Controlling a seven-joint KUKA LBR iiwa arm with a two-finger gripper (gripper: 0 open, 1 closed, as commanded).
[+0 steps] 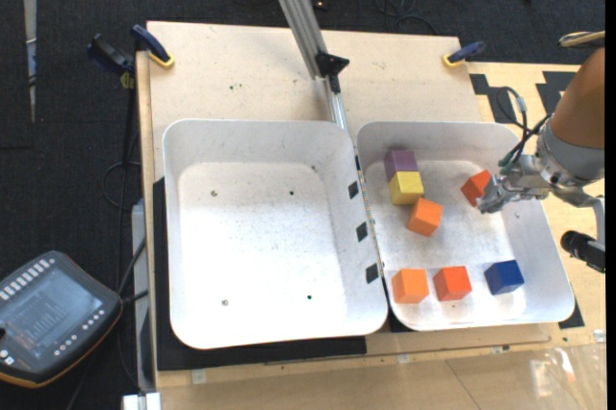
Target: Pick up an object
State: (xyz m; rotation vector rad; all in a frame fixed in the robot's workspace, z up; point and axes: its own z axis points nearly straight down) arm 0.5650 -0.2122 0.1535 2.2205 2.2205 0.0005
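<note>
Currently the gripper [489,198] is seen low over the right bin [549,249], reaching in from the right; whether it is open, closed or clamped on anything cannot be told. A red-orange block [474,187] is touching its tip on the left. Further left are found a yellow block [406,187], a purple block [400,162] behind it, and an orange block [424,217]. Nearer the camera lie an orange cube [411,285], a red cube [451,283] and a blue cube [503,276].

Two bins sit side by side on the table [250,71]. The right bin [539,302] holds seven blocks. Three blocks [452,283] line its front. The left bin [192,148] sits beside it.
</note>
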